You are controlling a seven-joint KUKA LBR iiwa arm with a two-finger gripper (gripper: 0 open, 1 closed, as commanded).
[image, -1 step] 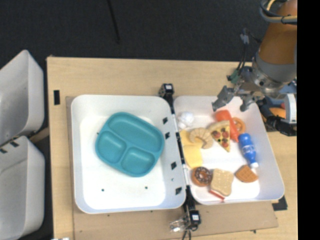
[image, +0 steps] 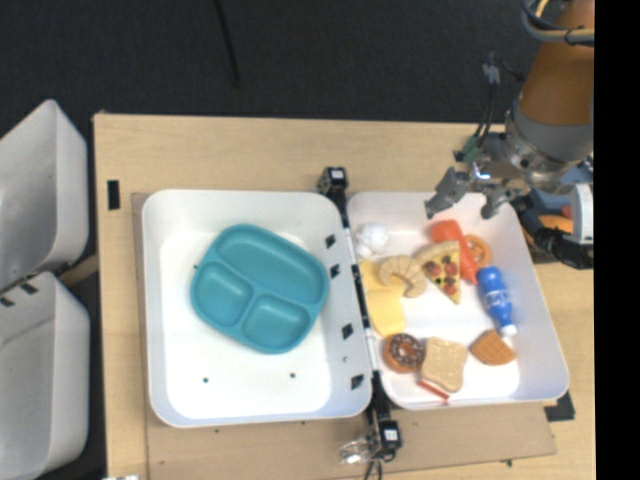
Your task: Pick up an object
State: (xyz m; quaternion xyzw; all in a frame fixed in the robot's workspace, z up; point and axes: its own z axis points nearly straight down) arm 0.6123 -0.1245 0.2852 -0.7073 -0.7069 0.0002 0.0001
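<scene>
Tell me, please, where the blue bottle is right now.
The bottle lies in the right bin, near its right wall, between the tomato slice and the cookie.

Desk point(image: 230, 153): pale wood. Two bins, left point(image: 160, 368) and right point(image: 535, 343): white. Tray point(image: 260, 288): teal. Pizza slice point(image: 443, 270): yellow with red spots. Croissant point(image: 402, 272): tan. Cheese slice point(image: 385, 308): pale yellow. Doughnut point(image: 404, 352): dark brown with coloured sprinkles. Toast point(image: 445, 364): light brown, paler centre. Cookie point(image: 492, 348): orange-brown. Bottle point(image: 495, 298): blue, white cap. Carrot-like piece point(image: 447, 231): orange-red. Arm point(image: 555, 78): grey with orange band. Pincer point(image: 467, 200): dark grey.
</scene>
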